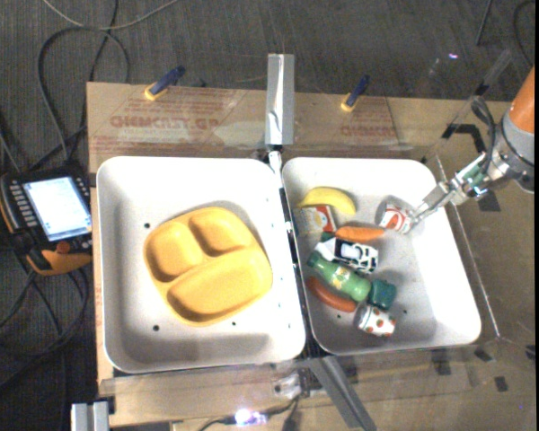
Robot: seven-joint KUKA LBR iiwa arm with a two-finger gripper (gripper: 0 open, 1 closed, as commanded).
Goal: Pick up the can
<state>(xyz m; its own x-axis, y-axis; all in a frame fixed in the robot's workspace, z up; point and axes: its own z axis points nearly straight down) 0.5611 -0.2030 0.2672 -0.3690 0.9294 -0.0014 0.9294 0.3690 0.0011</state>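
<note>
Small red-and-white metal can (393,217) near right white bin (449,326) wall, beside orange carrot (361,233). Two-finger gripper (419,212) angled low against it for side access; jaws state: cannot tell.

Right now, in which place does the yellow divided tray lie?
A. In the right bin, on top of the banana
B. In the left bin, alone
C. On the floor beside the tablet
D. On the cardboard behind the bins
B: the yellow divided tray lies flat on the floor of the left bin, with no other item in that bin.
</note>
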